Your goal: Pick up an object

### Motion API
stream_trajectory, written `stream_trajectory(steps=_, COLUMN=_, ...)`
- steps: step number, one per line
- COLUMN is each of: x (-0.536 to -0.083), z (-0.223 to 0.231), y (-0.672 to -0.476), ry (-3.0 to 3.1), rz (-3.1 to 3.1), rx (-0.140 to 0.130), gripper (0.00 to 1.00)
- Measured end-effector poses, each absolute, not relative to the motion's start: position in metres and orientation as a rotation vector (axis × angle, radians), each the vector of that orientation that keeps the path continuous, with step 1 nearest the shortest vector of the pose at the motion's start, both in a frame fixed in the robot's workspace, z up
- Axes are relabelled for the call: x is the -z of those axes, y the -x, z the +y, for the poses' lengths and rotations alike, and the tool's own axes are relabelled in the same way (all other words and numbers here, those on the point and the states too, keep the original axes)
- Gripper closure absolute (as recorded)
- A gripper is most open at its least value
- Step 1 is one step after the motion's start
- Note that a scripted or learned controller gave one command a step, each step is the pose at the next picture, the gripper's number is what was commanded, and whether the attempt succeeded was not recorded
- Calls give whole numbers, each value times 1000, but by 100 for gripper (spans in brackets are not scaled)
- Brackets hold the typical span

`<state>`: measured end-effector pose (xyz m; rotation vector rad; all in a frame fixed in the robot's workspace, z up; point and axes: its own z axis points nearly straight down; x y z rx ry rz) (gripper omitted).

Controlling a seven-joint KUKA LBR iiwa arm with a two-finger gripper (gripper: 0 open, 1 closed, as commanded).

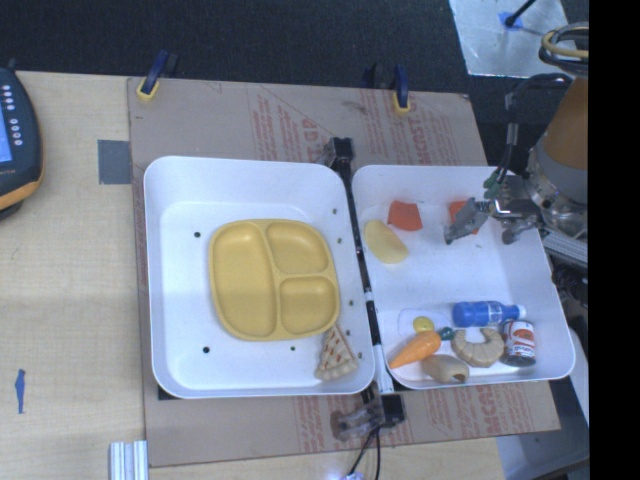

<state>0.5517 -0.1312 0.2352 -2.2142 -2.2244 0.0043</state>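
Faint red print is running in slanted, repeated lines across the brown cardboard (300,118) lying under the two bins; its letters are showing too small and washed out to read. The bottle (487,314) and the small jar (520,343) are each carrying a label, but no words on them are coming through legibly.

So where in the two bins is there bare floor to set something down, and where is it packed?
Right bin: a bare strip runs across the middle, between the pale potato piece and hand above and the blue bottle below. Its near edge is crowded around the carrot. Left bin: the yellow tray takes the centre, leaving bare margins on the far and left sides.
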Motion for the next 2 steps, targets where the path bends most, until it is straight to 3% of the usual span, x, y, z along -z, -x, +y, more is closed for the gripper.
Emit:
stream_trajectory(steps=1, x=-114, z=-170, y=-526, ry=2212, rz=-2214, rx=-15, gripper=0)
stream_trajectory(steps=2, x=-93, z=-167, y=-652, ry=2199, rz=-2198, rx=-42, gripper=0)
